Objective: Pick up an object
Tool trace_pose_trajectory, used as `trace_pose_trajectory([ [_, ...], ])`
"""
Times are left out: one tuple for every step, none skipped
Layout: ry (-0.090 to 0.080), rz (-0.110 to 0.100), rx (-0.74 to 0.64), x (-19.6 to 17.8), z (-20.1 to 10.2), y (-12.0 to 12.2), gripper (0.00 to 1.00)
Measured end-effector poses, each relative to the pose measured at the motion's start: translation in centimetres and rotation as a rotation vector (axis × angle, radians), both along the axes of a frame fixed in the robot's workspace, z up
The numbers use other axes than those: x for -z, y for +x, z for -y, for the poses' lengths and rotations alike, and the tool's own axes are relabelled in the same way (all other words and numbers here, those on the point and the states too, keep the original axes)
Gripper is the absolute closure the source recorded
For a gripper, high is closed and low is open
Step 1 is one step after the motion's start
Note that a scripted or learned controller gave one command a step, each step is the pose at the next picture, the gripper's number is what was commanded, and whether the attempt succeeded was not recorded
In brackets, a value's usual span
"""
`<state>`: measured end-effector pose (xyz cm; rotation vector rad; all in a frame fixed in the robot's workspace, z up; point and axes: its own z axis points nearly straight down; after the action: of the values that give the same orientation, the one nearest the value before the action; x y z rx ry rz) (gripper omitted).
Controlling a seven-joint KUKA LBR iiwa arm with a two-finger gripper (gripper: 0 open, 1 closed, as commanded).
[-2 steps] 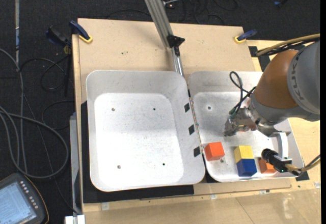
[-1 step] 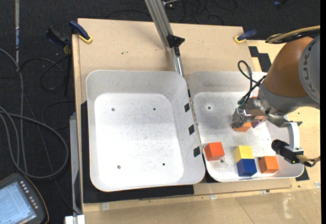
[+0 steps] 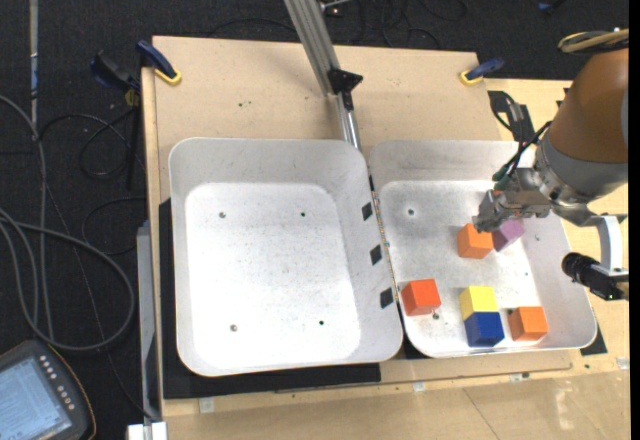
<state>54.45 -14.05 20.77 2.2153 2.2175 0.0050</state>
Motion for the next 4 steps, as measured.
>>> trace_pose_trajectory([
  [0.001,-0.004,-0.001,-1.4,0.0,0.1,1.00],
  [0.004,-0.006,-0.006,-1.1,-5.3,1.3,1.00],
  [0.004,-0.006,-0.006,-0.3,-10.1,3.2,1.00],
  [0.004,-0.005,-0.007,-0.5,-15.8,4.7,1.00],
])
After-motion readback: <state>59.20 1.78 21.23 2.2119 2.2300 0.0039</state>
